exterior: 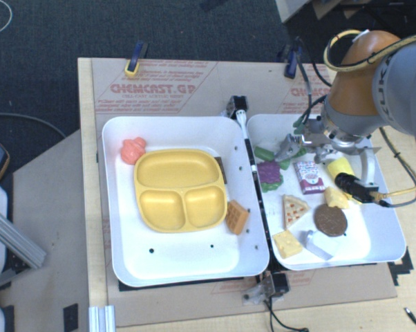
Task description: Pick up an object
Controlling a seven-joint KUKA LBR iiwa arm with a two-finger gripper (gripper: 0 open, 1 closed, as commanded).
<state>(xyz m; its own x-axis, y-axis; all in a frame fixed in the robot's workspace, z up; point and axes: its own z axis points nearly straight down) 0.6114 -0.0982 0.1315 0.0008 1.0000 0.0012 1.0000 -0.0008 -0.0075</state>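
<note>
2 shallow white bins are being borne side by side on the bench, the left bin [118, 206] and the right bin [381, 244], with a dark divider running between them. the left bin is being occupied mostly by a yellow divided plate [180, 189] with 3 compartments; a pink toy [133, 150] is lying just beside the plate's upper left corner, and an orange waffle-like piece [237, 217] is leaning against the plate's lower right edge, close to the divider.

the right bin is being crowded with small toy foods. a purple item [269, 174] is lying near the divider, with a green piece [265, 153] just above it. a small red and white packet [309, 176] is lying near the middle of the bin, a pizza slice [293, 209] below it, a yellow cheese wedge [287, 243] lower still, and a grey piece [317, 245] just beside the wedge. a brown round cookie [330, 220] is lying to the right of the pizza slice, touching a pale yellow item [336, 198] above it. a bright yellow object [339, 166] is sitting beside the wrist.

the arm is being extended in from the right, its orange band showing above the wrist, and the gripper [299, 146] is being held over the upper part of the right bin, near the green piece and the packet. whether its claw is apart or together cannot be told, since the tips are blurred against the clutter. nothing is being seen clamped in it.
</note>
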